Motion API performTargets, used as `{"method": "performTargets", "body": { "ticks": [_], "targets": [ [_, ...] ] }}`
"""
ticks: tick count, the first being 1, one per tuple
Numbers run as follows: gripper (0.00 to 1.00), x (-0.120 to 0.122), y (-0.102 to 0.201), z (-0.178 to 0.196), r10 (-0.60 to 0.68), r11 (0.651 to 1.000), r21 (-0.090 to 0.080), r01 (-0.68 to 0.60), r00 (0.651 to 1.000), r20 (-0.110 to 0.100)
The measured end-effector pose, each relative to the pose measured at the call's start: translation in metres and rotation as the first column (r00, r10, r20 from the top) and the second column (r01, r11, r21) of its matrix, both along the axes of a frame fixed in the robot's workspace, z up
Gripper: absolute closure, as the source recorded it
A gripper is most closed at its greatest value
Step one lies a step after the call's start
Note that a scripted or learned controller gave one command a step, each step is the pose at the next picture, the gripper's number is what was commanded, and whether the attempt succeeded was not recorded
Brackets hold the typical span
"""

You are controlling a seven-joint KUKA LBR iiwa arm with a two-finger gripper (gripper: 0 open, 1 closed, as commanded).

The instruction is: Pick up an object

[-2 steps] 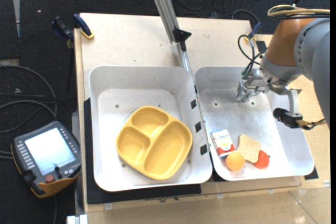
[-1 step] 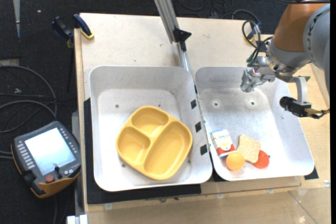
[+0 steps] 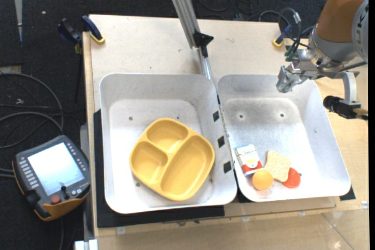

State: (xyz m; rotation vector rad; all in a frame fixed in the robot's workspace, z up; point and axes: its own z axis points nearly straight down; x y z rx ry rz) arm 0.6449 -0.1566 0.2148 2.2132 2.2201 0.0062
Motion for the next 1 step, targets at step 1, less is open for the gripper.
{"method": "performTargets", "body": {
  "ticks": [1],
  "targets": [
    [1.0,0.0022,0.0608,-0.0039,0.005,1.0,0.004,-0.005,1.0,-0.008]
  ]
}}
